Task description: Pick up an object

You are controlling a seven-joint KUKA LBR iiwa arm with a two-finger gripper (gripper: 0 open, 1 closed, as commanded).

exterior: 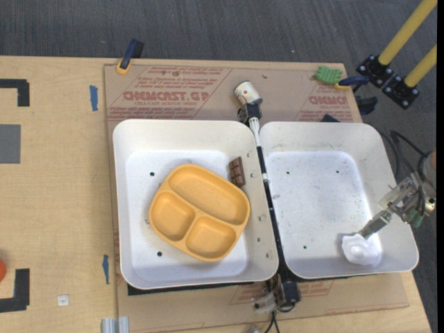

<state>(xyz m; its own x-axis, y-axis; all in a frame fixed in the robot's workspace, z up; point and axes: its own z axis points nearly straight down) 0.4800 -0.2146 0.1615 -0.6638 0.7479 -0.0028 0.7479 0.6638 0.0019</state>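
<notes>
Gripper (368, 233): low in right white bin (312, 151), tip at crumpled white object (361, 250); jaws' state unclear
Left bin (139, 158): yellow three-compartment plastic tray (200, 212)

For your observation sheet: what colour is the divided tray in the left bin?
Yellow-orange all over, seen plainly in the camera view: the divided tray.

A brown board (208, 89) with red lettering is laid under the two white bins (132, 186). An orange-and-blue clamp (129, 55) is fixed at its eleven o'clock corner, a green clamp (327, 75) at one o'clock. Yellow poles (409, 26) are seen beyond, at two o'clock. Blue tape (94, 97) is stuck at ten o'clock.
</notes>
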